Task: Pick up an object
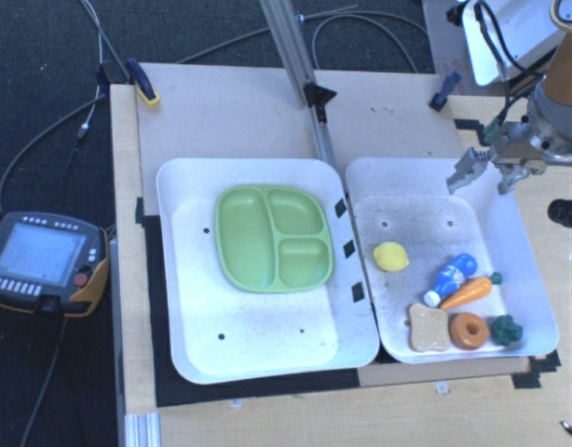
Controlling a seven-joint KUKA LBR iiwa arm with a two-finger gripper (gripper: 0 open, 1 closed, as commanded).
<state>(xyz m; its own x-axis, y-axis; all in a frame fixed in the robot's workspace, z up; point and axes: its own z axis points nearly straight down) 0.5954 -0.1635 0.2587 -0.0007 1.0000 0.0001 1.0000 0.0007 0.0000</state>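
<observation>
Right bin [510, 240]: lemon [391, 256] near its left wall; blue bottle [451, 278], carrot [467, 292], toast slice [428, 329], doughnut [469, 330] and green broccoli piece [506, 328] clustered at the near right corner; gripper [484, 173] above the far edge, fingers spread, nothing between them; left bin [188, 250]: green divided plate [273, 237].

Grey metal claw [484, 175], black cables above

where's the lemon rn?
The lemon lies in the right bin, near that bin's left wall and about mid-depth, apart from the rest; its nearest neighbour is the blue bottle, to its right.
</observation>
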